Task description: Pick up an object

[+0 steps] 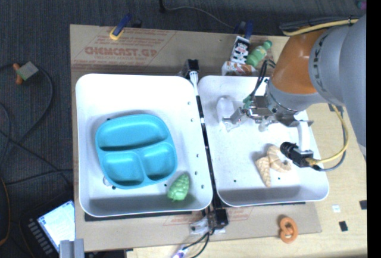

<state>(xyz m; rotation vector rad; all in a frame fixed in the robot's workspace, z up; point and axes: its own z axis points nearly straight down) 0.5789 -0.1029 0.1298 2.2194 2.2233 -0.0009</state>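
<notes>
Over the right bin point(315, 191), the gripper point(245, 118) stands open and empty; it should centre on the shells point(271, 164) before closing.

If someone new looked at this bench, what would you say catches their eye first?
Probably the bright blue divided tray filling much of the left bin, with a small green toy at its lower right corner. Next, the grey and orange arm reaching over the right bin, above some pale shell-like pieces.
</notes>
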